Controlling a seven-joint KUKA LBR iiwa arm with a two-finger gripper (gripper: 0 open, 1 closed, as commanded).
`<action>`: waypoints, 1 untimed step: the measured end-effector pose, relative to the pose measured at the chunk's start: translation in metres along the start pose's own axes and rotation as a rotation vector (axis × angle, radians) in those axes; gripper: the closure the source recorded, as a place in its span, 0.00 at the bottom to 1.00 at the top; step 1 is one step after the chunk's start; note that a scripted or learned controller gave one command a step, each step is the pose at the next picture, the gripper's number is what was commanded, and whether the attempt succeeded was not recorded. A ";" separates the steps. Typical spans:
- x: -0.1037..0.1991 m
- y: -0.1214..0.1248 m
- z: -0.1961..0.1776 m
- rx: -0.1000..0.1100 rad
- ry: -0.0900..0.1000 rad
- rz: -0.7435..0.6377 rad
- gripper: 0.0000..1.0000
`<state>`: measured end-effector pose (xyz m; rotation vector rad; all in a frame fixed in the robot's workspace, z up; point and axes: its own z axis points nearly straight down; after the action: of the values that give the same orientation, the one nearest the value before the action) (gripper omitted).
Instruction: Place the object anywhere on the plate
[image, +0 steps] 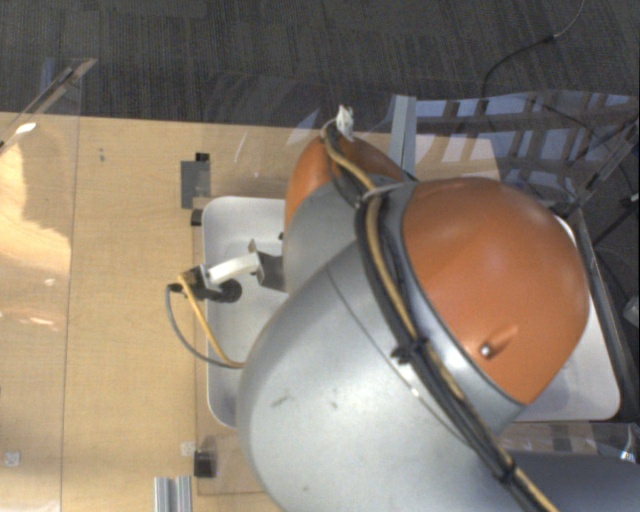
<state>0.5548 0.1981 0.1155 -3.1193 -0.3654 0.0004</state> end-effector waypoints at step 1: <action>0.008 -0.036 -0.151 -0.001 0.006 -0.153 1.00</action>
<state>0.5538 0.2351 0.2663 -3.0824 -0.6034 -0.0091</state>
